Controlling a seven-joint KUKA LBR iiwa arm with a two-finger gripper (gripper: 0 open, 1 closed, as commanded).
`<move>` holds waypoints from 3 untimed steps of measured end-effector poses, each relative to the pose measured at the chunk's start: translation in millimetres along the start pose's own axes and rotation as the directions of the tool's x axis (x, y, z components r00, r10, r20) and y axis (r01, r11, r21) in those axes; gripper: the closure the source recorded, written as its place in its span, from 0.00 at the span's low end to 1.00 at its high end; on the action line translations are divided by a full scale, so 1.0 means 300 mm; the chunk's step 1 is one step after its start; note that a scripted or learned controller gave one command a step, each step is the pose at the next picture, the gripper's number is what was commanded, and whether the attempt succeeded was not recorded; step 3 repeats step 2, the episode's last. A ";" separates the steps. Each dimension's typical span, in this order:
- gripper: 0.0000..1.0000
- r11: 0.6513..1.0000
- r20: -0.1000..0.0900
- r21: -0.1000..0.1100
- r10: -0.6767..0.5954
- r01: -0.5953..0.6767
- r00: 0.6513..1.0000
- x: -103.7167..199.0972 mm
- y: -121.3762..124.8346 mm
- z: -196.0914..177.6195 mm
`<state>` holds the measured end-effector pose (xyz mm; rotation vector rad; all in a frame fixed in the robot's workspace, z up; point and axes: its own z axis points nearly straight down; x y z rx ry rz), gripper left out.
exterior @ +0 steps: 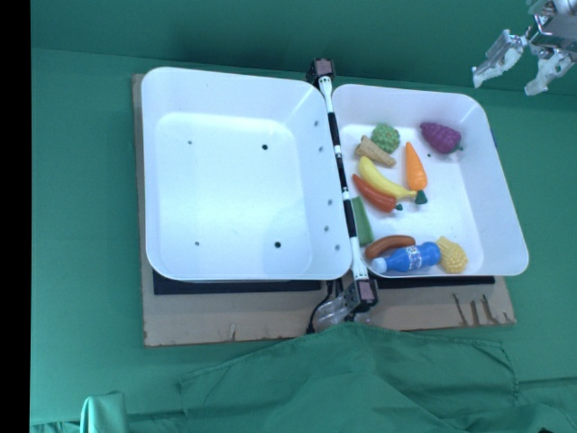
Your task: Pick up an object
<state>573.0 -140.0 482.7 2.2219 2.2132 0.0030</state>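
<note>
We see the gripper [515,68] high in the upper right corner, above the green cloth and beyond the far right corner of the right bin [505,224]. Its two pale fingers [494,62] are spread apart with nothing between them.

All the candidate objects lie in the right bin, well apart from the gripper. Toward the far side sit a green, knobbly vegetable [386,136] (possibly broccoli) and a purple bunch of grapes [441,137]. Just beside the green piece, a tan, ridged stick-shaped item [375,152] lies at a slant. An orange carrot [415,170] sits near the bin's middle, with a yellow banana [383,179] beside it and a red-orange chili pepper [375,194] lying along the banana's near side.

Against the divider edge lies a dark green cucumber [361,221]. At the near end we find a brown sausage [389,245], a blue bottle [407,259] with a white cap touching or nearly touching it, and a yellow corn cob [453,255] against the bottle's right end.

The left bin [171,106] shows a few dark dots on its floor. Both bins rest on a cardboard sheet [225,318], and a fold of green cloth [361,377] covers its near edge.
</note>
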 end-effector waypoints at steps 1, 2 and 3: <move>0.00 1.000 -0.002 -0.007 -0.007 0.007 1.000 0.208 -0.160 -0.218; 0.00 1.000 -0.001 0.010 0.006 -0.006 1.000 0.020 -0.112 0.069; 0.00 1.000 -0.001 0.010 0.006 -0.006 1.000 0.020 -0.112 0.069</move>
